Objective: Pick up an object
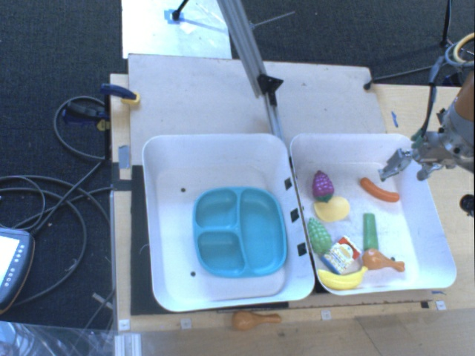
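My gripper (406, 170) hangs over the upper right part of the right bin (438, 243), its two fingers spread apart with nothing between them. Just below and left of it lies an orange-red sausage (380, 190). Further left are purple grapes (322, 185) and a yellow lemon (332, 210). Lower in the bin lie a green knobbly vegetable (319, 236), a green stick (369, 231), a small juice carton (343, 256), a banana (341, 278) and an orange drumstick (382, 260).
The left bin (167, 199) holds a blue divided plate (240, 231). A brown toy (256, 319) lies on the bench in front of the bins. A grey pole (245, 39) slants down to the wall between the bins.
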You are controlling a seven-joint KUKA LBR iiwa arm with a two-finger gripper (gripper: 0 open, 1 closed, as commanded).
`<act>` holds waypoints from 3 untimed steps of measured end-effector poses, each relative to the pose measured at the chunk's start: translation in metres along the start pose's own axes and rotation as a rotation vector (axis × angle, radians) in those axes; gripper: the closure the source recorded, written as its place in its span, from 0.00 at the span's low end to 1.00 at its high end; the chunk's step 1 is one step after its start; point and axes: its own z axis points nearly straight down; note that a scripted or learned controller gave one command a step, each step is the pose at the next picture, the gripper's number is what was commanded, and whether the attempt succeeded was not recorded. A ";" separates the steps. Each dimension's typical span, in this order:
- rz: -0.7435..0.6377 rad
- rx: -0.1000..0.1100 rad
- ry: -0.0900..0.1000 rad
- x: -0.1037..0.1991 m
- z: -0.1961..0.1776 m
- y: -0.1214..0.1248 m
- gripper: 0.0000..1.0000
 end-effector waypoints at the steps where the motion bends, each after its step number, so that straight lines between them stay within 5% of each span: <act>1: 0.000 0.000 0.000 0.000 0.000 0.000 0.00; 3: 0.007 0.005 0.001 0.006 0.091 -0.008 0.00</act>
